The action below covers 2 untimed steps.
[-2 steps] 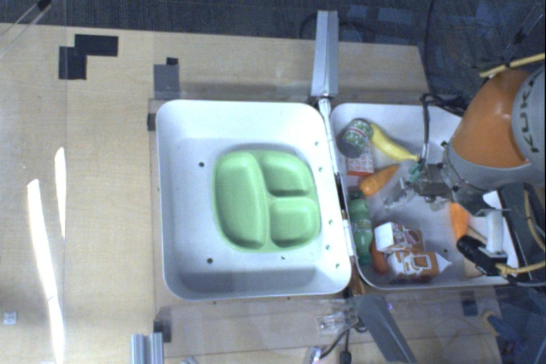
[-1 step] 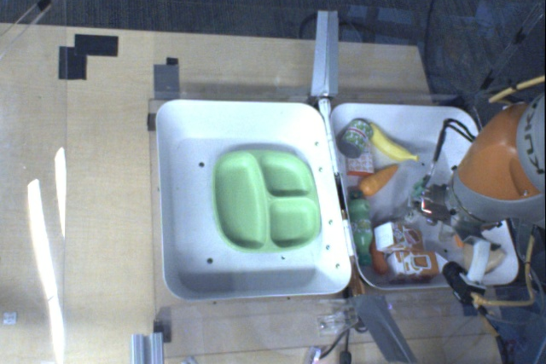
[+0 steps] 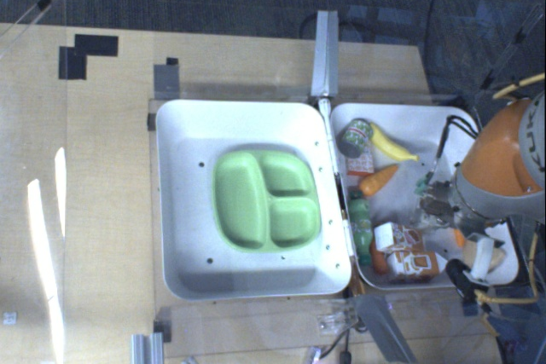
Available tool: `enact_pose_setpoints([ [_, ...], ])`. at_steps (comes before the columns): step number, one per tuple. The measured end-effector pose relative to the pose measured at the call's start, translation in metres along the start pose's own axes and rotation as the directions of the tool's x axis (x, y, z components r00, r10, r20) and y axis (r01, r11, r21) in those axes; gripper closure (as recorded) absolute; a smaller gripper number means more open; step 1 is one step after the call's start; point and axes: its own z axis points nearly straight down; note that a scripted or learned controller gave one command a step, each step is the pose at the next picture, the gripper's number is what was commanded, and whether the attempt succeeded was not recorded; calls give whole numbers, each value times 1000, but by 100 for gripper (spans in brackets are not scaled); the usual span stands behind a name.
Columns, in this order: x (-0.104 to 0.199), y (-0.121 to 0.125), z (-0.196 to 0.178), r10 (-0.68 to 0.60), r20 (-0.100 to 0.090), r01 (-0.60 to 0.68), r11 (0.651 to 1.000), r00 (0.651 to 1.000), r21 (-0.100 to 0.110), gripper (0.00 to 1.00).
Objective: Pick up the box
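Box: brown-and-white carton with a red patch, lying flat near the front wall of the right bin, beside a small white-and-red packet.

Neighbours in the same bin: banana, carrot, round can at the far left corner, green items along the left wall. All crowd the left half; the carton is touching or nearly touching the white packet.

Left bin: holds a green divided tray. Both bins sit on a pale wooden tabletop.

Claw: low over the right bin at the end of the grey arm with its orange band. State of opening cannot be told; the dark wrist hardware hides the tips. Nothing is seen held.

Relation: carton lies just in front of and slightly left of the claw, near but apart; the claw is over the bare bin floor behind the carton, not over it.

Step in hand, as judged: positioning for the grasp. To do well, the claw should shift toward the front wall until centred over the carton, turn so it closes across the narrower side, and descend clear of the white packet. Risk: the front wall leaves little room on that side, and a flat carton may slide instead of lifting.
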Motion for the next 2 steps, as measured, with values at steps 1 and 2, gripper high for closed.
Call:
enact_pose_setpoints([
  [1,0,0,0,0,0,0,1000,1000,0,0],
  [2,-15,9,-12,-46,4,46,999,999,17,0],
])
